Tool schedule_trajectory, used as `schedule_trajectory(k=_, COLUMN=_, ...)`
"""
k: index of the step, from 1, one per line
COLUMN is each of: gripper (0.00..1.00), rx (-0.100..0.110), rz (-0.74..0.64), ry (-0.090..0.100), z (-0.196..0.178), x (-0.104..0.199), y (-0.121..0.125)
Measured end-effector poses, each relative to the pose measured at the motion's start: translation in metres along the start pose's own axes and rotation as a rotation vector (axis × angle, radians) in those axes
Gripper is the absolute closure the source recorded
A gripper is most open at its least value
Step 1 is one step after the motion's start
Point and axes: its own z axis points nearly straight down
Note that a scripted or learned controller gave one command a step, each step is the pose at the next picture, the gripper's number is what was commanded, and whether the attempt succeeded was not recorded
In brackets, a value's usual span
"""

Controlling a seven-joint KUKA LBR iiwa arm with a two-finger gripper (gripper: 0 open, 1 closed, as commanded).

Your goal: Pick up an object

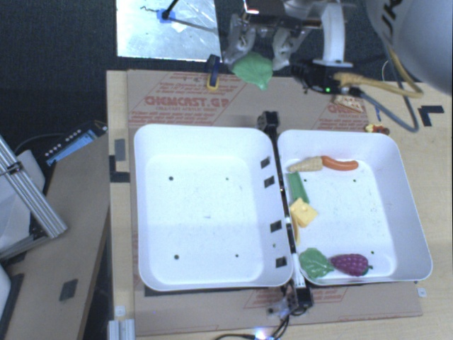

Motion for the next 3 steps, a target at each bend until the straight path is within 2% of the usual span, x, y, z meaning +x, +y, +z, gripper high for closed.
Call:
schedule_trajectory(k=1, gripper=1.00, rx=-0.002, rz=-0.002, ry=0.002, z=-0.020, x=-0.031, y=0.069)
schedule_trajectory(k=2, gripper=1.00, rx=0.005, rz=0.003, ry=-0.002, z=0.012, x=-0.110, y=0.067)
schedule_trajectory(k=3, gripper=1.00, rx=-0.001, rz=-0.008, ry=0.001, z=-0.021, x=-0.089, y=0.067)
